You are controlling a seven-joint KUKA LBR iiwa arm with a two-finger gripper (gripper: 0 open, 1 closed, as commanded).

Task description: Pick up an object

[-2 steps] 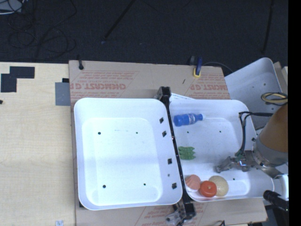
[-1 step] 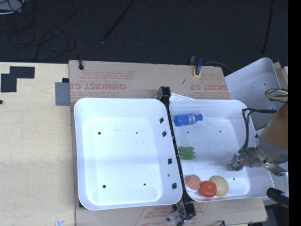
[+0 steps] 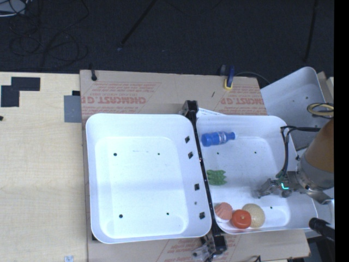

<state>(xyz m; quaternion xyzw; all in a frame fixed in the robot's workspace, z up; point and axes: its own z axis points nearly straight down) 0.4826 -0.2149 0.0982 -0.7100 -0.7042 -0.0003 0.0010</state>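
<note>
Camera view, left to right. Pale wooden bench top [image 3: 38,162] at far left, with grey and black flat patches near its upper edge. Brown printed cardboard sheet [image 3: 142,94] under both bins. Left bin [image 3: 92,146]: shallow, white, smooth plastic, rounded corners, a few small dark dots on its floor. Black clips [image 3: 197,162] down the seam between the bins. Right bin [image 3: 262,124], same white plastic. Near its upper left, a blue bottle [image 3: 217,138] on its side, long axis close to horizontal, pale cap end pointing right and slightly up. Below it, just beside the seam, a small green, ridged piece [image 3: 216,177], shape hard to make out. At the lower wall, three rounded things touching in a row: pinkish lump [image 3: 223,210], red disc-like piece [image 3: 241,219], cream ball [image 3: 254,214]. Further right, gripper [image 3: 269,188] low over the bin floor, well apart from every object, pointing left; metal fingers slightly spread, nothing between them. Grey wrist with a green light behind it; arm cut off by the right edge.
</note>
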